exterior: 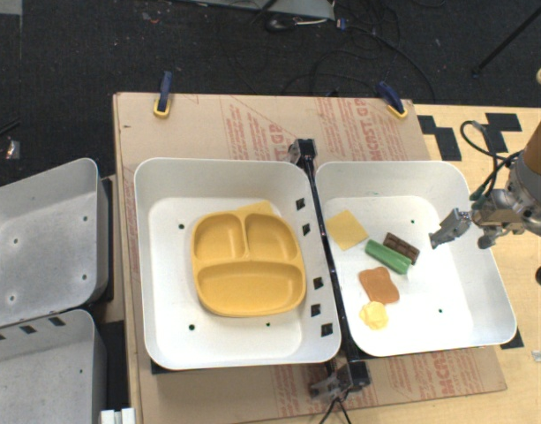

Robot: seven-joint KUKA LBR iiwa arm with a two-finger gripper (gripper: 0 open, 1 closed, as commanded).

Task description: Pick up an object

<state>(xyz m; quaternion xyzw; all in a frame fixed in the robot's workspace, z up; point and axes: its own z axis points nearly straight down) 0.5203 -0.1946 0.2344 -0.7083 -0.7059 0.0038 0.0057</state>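
The right bin (447, 321) holds several small items. A flat pale yellow square (347, 229) lies near its left wall. A green stick (386, 255) rests against a dark brown block (401, 247) near the middle. Below them lie an orange-brown piece (378, 284) and a small yellow lump (373, 315). My gripper (467, 234) hangs over the bin's right side, to the right of the brown block and apart from it. It is open, with nothing between its fingers (447, 230).
The left bin (155, 237) holds a yellow divided plate (249, 263). A black clamp rail (316, 228) runs between the two bins. Grey metal lids (41, 237) lie off the bench to the left. Cables (482, 140) trail near the arm at the right.
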